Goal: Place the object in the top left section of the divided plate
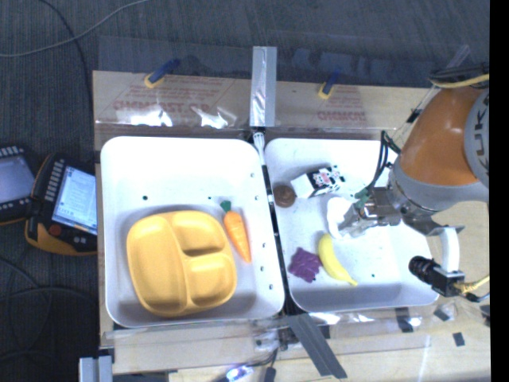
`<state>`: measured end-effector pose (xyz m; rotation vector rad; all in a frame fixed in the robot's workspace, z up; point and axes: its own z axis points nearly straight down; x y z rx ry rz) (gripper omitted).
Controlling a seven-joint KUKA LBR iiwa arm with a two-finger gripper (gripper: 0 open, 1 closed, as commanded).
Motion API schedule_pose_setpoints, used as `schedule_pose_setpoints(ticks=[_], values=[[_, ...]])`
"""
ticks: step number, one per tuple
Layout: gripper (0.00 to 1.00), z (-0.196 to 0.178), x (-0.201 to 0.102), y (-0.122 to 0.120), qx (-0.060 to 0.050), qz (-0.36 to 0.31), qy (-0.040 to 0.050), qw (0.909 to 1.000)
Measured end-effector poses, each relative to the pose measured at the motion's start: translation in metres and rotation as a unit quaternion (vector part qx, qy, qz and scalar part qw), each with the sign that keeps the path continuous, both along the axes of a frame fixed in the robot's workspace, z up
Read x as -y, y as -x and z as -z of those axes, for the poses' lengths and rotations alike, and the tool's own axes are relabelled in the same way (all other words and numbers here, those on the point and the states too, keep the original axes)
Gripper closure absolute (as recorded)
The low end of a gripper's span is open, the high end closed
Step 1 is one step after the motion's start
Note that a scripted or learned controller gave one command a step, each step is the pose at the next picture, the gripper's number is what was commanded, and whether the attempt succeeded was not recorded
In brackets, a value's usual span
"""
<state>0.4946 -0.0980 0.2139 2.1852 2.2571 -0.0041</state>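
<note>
The yellow plastic divided plate [181,259] lies in the left white bin [159,153], with three sections, none of them holding anything. Taking that plate as the landmark, the grey arm's pincer [355,220] hangs well to its right, over the middle of the right white bin [398,293], and whether it is open, closed or gripping something cannot be told; nothing can be seen held in it.

Which object the task means is not settled by the view. Nearest the pincer is the yellow toy banana [336,259], just below and slightly plate-ward of it, its long axis running from upper left to lower right, slightly curved. A white object [337,210] sits just beside the pincer on the plate side. The orange toy carrot [237,233] with green top lies against the plate's right rim, long axis nearly up and down, far closer to the target section than anything else.

My judgement: whatever is picked in the right bin must travel leftward across the divider [273,221] between bins to the plate's far upper corner.

Counts: two bins, one plate, one banana, one carrot, one purple toy grape cluster [305,264], one brown round object [285,196], one small black-and-white packet [322,180], one white object.
</note>
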Motion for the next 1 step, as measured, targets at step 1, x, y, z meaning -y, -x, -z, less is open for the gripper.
schedule_pose_setpoints(ticks=[1], values=[[1.0, -0.0025, -0.0103, 0.0016, 0.0, 0.039, -0.0013, 0.9992]])
